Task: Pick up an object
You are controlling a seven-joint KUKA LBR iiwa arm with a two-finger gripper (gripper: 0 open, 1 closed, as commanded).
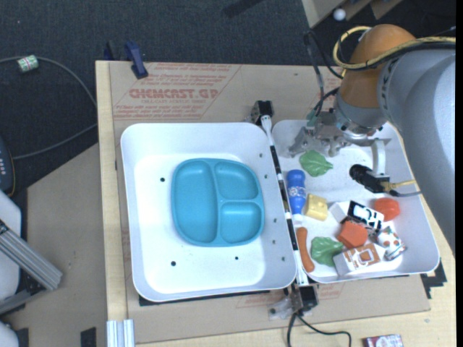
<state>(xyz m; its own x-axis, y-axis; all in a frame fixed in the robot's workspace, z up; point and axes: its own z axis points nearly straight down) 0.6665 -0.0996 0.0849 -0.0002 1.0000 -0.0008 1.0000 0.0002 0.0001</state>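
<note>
A green leaf-shaped piece (316, 163) lies at the far end of the right bin (423, 255), just below the gripper (318, 140); whether it is clenched or released cannot be told. The grey arm (416, 85) bends in from the right. The left bin (137, 215) holds a blue divided plate (216, 199). Nearer lie a blue bottle (295, 191), a yellow block (317, 207) and an orange block (353, 233).

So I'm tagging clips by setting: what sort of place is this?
Probably a robotics lab bench: a KUKA arm reaching over two white bins, one holding a blue divided tray, the other small toys, above dark carpet with loose cables.
</note>
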